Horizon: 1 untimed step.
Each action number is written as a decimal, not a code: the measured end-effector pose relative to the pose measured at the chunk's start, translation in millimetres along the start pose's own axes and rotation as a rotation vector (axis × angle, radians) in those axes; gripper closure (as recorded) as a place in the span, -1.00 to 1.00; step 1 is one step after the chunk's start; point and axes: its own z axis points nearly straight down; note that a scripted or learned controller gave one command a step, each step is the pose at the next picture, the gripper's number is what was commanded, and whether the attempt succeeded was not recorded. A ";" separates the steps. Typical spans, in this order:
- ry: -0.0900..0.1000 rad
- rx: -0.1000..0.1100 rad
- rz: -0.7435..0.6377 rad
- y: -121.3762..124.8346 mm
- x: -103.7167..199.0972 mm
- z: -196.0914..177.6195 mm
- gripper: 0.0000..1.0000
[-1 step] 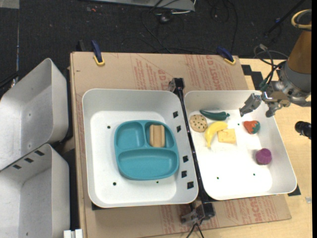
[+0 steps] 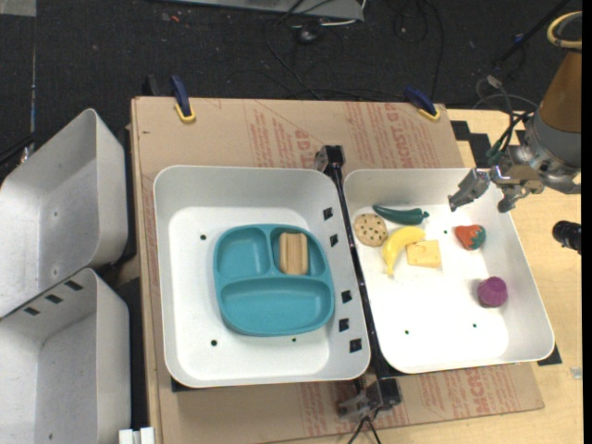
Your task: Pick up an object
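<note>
Toys lie scattered in the right bin, and any of them would serve the task, but the strawberry is the one that matters most here, because it sits closest to the hand. The hand hangs over the bin's far right part, its two fingers spread apart with nothing between them, one finger reaching out toward the left and the other toward the right. From the hand, the strawberry lies just nearer the camera and a touch to the left, apart from the fingers and not yet between them. My judgement is that the coming move turns on this small offset: the hand would need to shift toward the camera and come down so the spread fingers straddle the fruit. The strawberry looks compact, with no clear long axis, so finger alignment should matter little. Farther left in the same bin lie a green pepper, a cookie, a banana and a cheese wedge, the last two touching; a purple ball rests well toward the camera. The left bin holds a teal tray with a piece of bread in its upper right compartment.
</note>
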 end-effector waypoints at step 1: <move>0.001 0.002 0.002 -0.6 -8.4 46.7 -1.00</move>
